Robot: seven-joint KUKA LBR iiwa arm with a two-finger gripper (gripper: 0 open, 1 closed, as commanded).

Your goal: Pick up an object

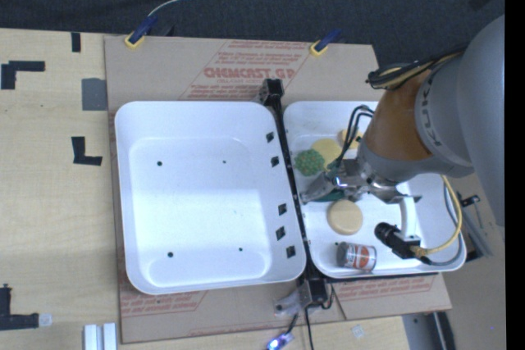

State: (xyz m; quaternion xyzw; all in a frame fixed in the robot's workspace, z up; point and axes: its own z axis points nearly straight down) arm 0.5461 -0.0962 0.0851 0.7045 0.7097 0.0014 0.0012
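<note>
Your pincer (328,188) hangs low in the right bin (435,265), between the green object (309,161) and the tan disc (344,217), positioned for a grasp; its state cannot be told.

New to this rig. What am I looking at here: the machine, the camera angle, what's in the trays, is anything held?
One camera fixed above the bench looks down at a slant. The grey arm with the orange band is a robot arm reaching in from the right. Its gripper hangs low over the right bin. That bin holds a green broccoli-like piece, a pale yellow piece, a tan round disc and a small can lying on its side. The left bin sits beside it. Whether the gripper holds anything cannot be told from here.
</note>
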